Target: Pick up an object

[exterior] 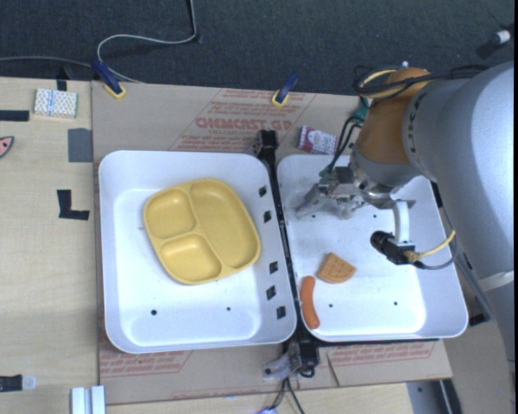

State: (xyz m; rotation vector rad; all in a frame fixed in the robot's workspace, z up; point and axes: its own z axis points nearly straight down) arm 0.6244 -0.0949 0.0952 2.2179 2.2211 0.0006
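Note:
In the right bin lie two objects: a brown wedge-shaped toy food piece near the middle and an orange toy sausage by the front left wall. My gripper hovers low over the bin's back left part, behind the brown wedge and apart from it. Its fingers are spread open with nothing between them. The grey arm with its orange band reaches in from the right.
The left bin holds a yellow divided plate. A small wrapped packet lies on the cardboard behind the right bin. Black clips run along the wall between the bins.

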